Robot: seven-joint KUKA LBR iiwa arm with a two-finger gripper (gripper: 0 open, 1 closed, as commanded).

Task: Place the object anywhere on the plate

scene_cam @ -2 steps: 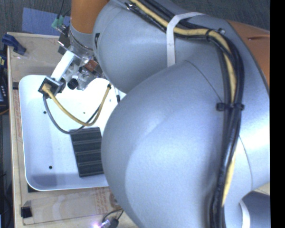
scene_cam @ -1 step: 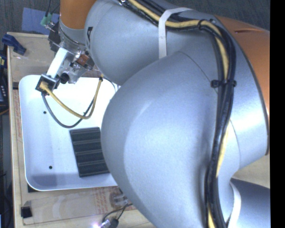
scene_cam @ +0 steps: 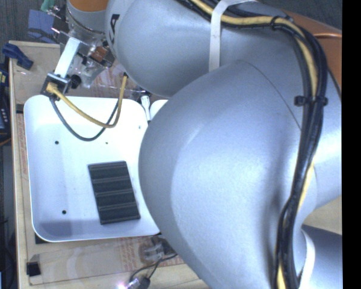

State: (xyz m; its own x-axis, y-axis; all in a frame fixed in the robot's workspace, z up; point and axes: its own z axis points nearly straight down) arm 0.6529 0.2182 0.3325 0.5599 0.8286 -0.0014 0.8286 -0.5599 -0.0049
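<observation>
no legible text, labels, brands or numbers

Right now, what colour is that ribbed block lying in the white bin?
Dark grey, nearly black; the ribbed block shows clearly in the camera view.

The arm [scene_cam: 240, 143] covers the right bin [scene_cam: 158, 108] and blocks access there. In the left bin [scene_cam: 45, 161], a dark ribbed block [scene_cam: 113, 192] occupies the lower centre; a looped cable [scene_cam: 90, 122] hangs over its upper part.

Ribbed block [scene_cam: 113, 192] in left bin [scene_cam: 45, 161] (arm [scene_cam: 240, 161] at rt).
</observation>
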